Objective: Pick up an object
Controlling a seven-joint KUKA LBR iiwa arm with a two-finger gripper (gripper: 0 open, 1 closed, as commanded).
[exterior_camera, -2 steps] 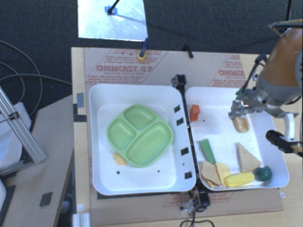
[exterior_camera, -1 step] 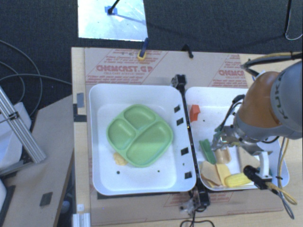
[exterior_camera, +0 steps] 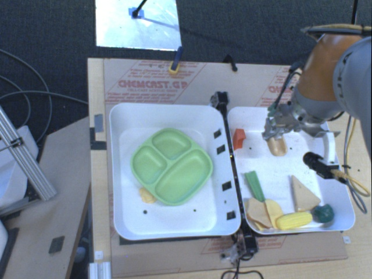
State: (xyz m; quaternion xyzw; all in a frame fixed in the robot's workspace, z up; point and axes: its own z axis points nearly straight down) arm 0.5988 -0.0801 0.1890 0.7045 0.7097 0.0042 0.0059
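Green divided plate (exterior_camera: 172, 166) — one — left; orange block (exterior_camera: 239, 138) — one — right.

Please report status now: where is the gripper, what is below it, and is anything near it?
Gripper low over right bin. Tan object right under fingertips, grasp not confirmed. Orange block beside it, apart.

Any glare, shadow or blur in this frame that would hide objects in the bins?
Camera view: strong glare on the shiny sheet at top; the right bin is bright but not washed out. The gripper casts only a soft shadow near the tan piece. The green tray and corn cob look slightly soft, still readable.
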